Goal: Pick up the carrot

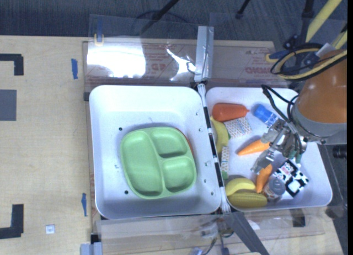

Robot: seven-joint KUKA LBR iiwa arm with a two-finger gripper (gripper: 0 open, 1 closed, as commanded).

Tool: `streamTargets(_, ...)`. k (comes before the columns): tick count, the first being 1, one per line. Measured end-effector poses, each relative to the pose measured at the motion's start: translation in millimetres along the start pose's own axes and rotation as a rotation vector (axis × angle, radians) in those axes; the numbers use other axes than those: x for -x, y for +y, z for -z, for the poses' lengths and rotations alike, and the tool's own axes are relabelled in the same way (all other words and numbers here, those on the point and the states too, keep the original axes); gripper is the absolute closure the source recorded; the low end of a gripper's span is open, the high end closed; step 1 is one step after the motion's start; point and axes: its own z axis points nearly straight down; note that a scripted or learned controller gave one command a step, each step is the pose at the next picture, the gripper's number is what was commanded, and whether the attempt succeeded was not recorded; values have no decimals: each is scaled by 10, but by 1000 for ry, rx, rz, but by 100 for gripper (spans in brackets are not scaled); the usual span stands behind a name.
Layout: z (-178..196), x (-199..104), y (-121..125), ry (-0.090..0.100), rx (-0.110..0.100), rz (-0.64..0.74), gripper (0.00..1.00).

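An orange carrot [252, 148] lies in the middle of the right bin [317, 201], its point toward the left. A second orange carrot-like piece [263, 178] lies just below it, tilted steeply. My gripper [274, 154] hangs low over the bin, right beside the first carrot's thick end and above the second piece. The grey arm with its orange band [325, 102] comes in from the right. Metal parts and cables of the wrist hide where the gripper meets the orange pieces.
The right bin also holds a red-orange vegetable [229, 110], a blue item [265, 115], a banana [220, 135], yellow fruit [245, 193] and a black-and-white checkered object [294, 179]. A green divided plate [159, 161] sits in the left bin [105, 116].
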Motion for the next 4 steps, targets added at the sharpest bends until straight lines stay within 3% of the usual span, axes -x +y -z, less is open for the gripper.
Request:
streamTargets(1,-736,502,-287,-20,3,270,0)
streamTargets(2,-902,978,30,-14,1,571,0)
streamTargets(3,-978,689,-151,-3,1,192,0)
streamTargets(4,167,1113,-326,-3,1,321,0)
